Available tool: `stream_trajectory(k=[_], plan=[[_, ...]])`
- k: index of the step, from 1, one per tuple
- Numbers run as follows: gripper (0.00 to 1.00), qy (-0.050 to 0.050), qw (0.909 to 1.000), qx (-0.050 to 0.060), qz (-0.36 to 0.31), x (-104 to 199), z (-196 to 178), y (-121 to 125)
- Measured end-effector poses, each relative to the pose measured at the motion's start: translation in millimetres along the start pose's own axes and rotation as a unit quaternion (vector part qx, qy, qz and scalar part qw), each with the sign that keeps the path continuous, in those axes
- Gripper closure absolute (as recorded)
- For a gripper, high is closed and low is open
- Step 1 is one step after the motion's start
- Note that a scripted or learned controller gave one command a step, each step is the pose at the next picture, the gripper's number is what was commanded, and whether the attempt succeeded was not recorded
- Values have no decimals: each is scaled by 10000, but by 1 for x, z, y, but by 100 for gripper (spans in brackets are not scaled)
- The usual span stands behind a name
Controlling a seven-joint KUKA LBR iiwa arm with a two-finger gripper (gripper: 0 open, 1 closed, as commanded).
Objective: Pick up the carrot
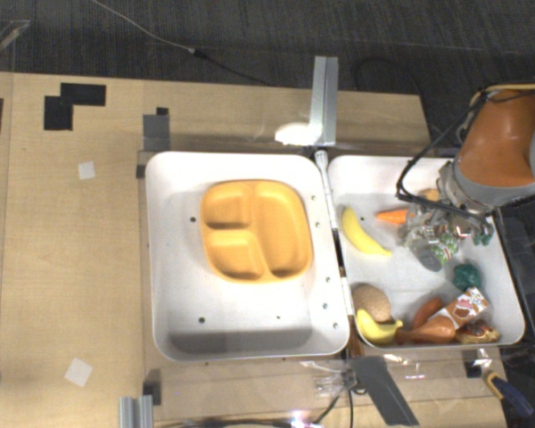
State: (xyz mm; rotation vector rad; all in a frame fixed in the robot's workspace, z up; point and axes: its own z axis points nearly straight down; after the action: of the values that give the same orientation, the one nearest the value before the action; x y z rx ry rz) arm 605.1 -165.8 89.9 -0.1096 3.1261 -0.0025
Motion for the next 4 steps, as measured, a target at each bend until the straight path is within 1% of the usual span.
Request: stream_trajectory(k=[1,2,3,4], plan=[[0,5,10000,0,-4,0,1,0],[0,-4,9993,-4,-381,-51,1,39],[100,-68,9992,8,-387,-55,-13,39],[100,6,9998,8,180,-17,1,-35]])
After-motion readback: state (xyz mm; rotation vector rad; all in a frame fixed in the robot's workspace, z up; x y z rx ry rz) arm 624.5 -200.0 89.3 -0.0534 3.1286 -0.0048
